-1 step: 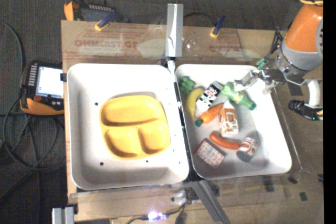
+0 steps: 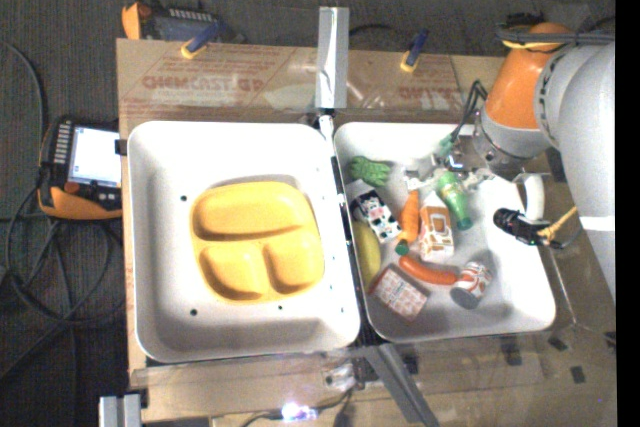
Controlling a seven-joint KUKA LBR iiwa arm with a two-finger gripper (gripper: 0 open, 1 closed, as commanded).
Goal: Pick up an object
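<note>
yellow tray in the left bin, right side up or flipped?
Right side up. The yellow tray lies flat in the left bin with its three compartments facing up, nothing in them.

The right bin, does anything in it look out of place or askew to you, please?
Nothing looks damaged or spilled. The toys lie jumbled in the right bin, and a can lies on its side near the hot dog.

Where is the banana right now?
The banana lies in the right bin, along its left wall, just below the black-and-white toy and left of the carrot and the hot dog.
</note>
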